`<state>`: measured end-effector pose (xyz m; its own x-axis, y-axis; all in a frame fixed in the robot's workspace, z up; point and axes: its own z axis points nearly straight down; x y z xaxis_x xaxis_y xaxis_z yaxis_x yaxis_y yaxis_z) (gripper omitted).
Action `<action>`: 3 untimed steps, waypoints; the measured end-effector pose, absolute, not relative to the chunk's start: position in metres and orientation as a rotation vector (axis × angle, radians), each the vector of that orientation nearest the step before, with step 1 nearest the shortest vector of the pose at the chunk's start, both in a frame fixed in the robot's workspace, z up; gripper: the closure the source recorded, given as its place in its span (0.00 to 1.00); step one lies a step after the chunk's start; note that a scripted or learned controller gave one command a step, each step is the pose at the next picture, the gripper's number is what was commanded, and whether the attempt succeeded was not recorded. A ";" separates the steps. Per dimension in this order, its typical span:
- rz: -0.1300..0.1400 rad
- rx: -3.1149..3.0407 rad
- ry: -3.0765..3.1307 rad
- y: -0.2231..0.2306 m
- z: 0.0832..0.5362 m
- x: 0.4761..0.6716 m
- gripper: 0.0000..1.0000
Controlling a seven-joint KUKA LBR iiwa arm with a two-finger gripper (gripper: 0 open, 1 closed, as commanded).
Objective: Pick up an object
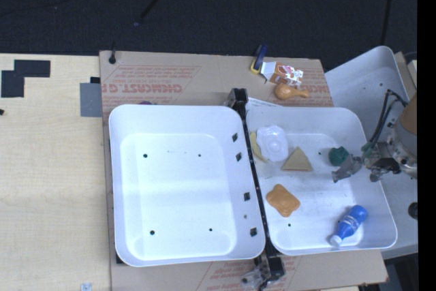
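Objects in right bin (pixel 371 232), one blue bottle (pixel 349 224), one orange block (pixel 283 200)

We see two bins side by side: left bin (pixel 129 146), right bin (pixel 371 140). In right bin: cup (pixel 274 142) far left, wedge (pixel 297 160) just beside it, block (pixel 283 200) nearer us, bottle (pixel 349 223) near right corner, ball (pixel 338 156) by gripper (pixel 360 167).
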<state>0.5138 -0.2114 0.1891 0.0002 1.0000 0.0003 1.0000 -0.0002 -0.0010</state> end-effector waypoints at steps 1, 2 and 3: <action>-0.006 -2.217 -2.225 -0.198 0.086 0.592 0.00; -0.007 -2.220 -2.233 -0.213 0.094 0.642 0.00; -0.012 -2.217 -2.236 -0.211 0.105 0.642 1.00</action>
<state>0.6422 -0.2112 0.1050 -0.0086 1.0000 0.0002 0.9999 0.0086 0.0104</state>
